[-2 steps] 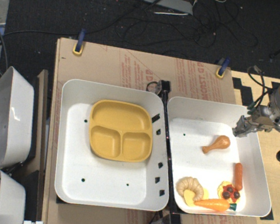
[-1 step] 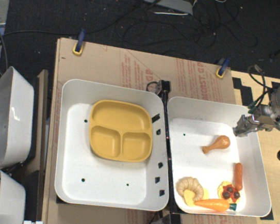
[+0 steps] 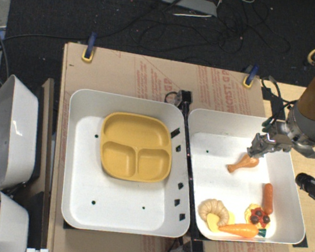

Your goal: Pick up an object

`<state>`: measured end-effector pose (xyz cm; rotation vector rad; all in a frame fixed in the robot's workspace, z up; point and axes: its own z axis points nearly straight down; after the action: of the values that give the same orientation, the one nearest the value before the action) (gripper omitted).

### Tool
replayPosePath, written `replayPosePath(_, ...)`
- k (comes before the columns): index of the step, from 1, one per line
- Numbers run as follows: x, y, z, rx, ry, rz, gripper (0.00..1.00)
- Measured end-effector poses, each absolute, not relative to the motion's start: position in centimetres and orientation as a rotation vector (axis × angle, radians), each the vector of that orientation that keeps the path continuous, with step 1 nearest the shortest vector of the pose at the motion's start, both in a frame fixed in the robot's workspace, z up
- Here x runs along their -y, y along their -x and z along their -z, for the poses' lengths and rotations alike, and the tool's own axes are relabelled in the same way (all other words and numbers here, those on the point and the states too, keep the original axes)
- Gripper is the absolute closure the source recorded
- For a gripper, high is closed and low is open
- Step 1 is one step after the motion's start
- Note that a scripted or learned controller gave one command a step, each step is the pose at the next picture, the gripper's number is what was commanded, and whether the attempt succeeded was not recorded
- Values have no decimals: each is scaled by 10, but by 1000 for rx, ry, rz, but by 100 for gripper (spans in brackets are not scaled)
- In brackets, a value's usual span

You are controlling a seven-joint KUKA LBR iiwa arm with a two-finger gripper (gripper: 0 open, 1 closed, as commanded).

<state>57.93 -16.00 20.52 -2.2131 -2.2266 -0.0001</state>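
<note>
The gripper sits at the drumstick's thick end — whether it is closed on it I cannot tell — a light, stiff, smooth toy, best pinched across its narrow shaft

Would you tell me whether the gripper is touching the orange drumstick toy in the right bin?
Cannot tell. In the camera view the gripper sits directly over the upper end of the drumstick toy, overlapping it, so neither contact nor gap shows plainly.

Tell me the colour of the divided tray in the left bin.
Mustard yellow tray, camera view.

Tan drumstick-shaped toy — lying slantwise in the right bin, upper end under the fingers.
</note>
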Motion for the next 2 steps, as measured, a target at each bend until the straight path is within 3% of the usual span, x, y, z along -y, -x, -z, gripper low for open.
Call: replayPosePath(2, 40, -555, -200, 2228, 2210, 0, 100)
